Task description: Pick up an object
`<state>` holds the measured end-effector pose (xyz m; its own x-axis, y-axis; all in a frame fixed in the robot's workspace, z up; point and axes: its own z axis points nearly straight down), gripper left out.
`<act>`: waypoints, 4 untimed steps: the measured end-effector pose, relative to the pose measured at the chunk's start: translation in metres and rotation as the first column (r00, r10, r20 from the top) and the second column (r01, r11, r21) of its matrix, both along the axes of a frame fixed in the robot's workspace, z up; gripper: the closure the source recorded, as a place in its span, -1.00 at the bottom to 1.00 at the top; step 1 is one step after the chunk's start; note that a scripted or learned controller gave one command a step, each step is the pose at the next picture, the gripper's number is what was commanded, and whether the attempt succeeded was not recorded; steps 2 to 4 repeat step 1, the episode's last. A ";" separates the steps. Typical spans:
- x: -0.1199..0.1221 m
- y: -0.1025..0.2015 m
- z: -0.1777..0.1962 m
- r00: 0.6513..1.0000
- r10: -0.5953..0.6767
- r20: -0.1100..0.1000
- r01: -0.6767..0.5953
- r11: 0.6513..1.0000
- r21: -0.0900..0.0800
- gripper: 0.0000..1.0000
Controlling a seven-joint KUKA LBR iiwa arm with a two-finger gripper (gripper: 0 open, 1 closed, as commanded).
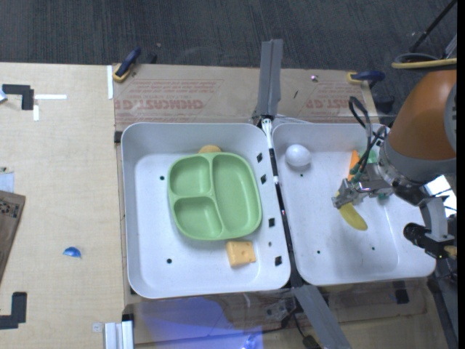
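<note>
Camera view shows the gripper (349, 198) low in the right bin (320, 257), just above a yellow banana-like piece (355, 219) at its 5 o'clock; whether its claw is parted or closed I cannot tell. A white ball (297, 155) sits toward 10 o'clock.

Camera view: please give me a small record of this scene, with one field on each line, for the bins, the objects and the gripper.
left bin: shallow white bin holding a green three-compartment plate, a yellow cheese-like block below it, and a small yellow-orange piece at the plate's top edge
right bin: shallow white bin holding a white ball, a yellow banana-shaped piece and an orange stick-shaped object
gripper: low over the right bin, just above the banana-shaped piece
grasp: cannot tell
</note>
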<state>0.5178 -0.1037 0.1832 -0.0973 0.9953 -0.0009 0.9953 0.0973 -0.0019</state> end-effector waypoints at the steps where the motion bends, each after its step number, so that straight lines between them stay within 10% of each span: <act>1: 0.072 0.040 0.030 0.988 -0.154 0.000 0.154 0.988 -0.002 1.00; 4: 0.072 0.040 0.030 0.988 -0.154 0.000 0.154 0.988 -0.002 1.00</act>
